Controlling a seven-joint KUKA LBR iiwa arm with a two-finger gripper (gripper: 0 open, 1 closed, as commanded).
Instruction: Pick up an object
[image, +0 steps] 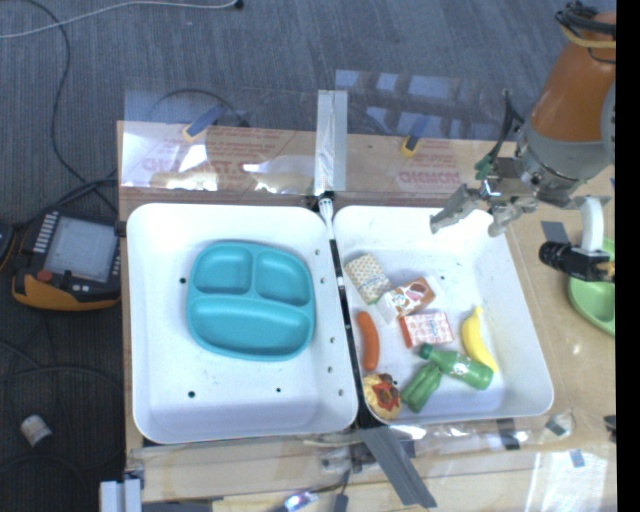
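Robotics lab: taped bench (240, 165), twin white bins (160, 400), teach pendant (65, 262) on carpet, loose cables (50, 40).

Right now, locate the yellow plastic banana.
The yellow plastic banana lies in the right white bin, near its right wall, beside the green plastic bottle.

At the upper right of the frame the two-finger gripper (470, 216) hangs with fingers spread, nothing between them, over the top edge of the right white bin (520, 300). That bin holds small items — a yellow banana (478, 340), green bottles (440, 372), an orange sausage (369, 340). The left white bin (160, 300) carries a turquoise divided plastic tray (251, 300).
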